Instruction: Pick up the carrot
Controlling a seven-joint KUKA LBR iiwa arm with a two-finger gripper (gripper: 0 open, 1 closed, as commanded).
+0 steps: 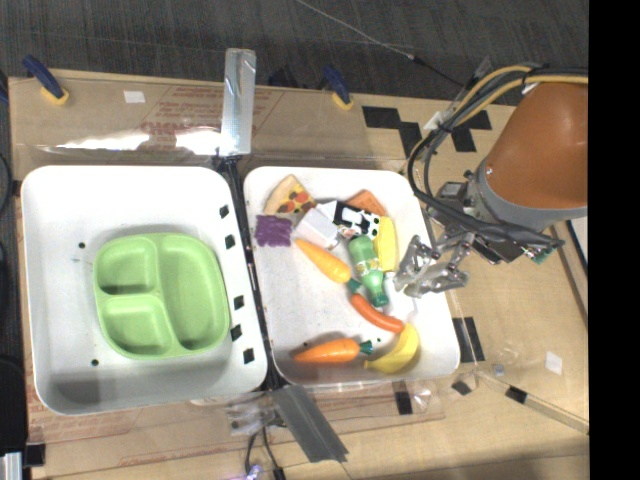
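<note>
Open, empty gripper hovers at the right bin's right edge; carrot lies along its front wall.

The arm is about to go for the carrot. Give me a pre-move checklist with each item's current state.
1. Carrot in view, near the right bin's front edge: ok.
2. Carrot top uncovered: ok.
3. Room around carrot: not ok; banana lies at its green end.
4. Gripper over carrot: not ok; it sits farther back, by the right wall.
5. Gripper empty: cannot tell.
6. Lookalikes: not ok; two more orange pieces lie nearby.
</note>
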